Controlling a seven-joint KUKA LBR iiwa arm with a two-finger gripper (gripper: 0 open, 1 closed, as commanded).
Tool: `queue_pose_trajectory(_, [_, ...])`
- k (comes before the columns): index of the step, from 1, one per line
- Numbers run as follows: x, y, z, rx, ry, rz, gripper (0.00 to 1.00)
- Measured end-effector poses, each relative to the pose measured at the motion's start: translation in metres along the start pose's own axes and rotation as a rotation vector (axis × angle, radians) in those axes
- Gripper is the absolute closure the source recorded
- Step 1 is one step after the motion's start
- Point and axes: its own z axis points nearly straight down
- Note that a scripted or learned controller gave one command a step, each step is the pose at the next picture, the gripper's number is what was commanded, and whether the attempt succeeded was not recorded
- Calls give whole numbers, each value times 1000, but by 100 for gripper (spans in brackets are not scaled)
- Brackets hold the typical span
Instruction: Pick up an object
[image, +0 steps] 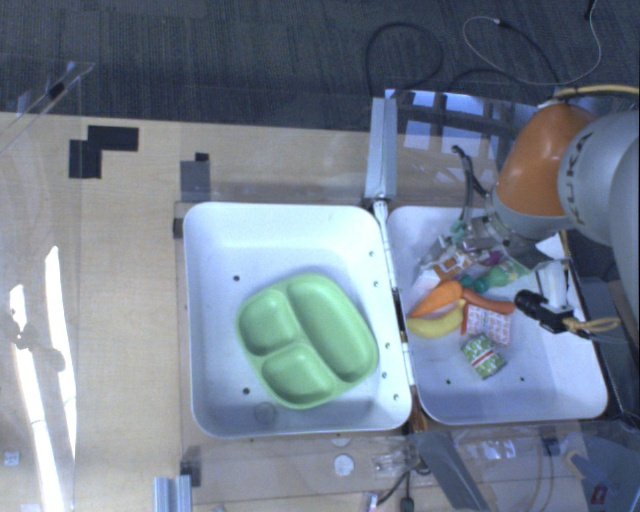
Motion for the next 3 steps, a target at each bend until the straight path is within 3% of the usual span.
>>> queue_pose_trajectory(1, [-8, 3, -15, -11, -16, 2, 100])
queue_pose_trajectory(2, [-8, 3, -16, -12, -17, 2, 0])
queue_pose_trajectory(3, [0, -8, -4, 8, -3, -74, 0])
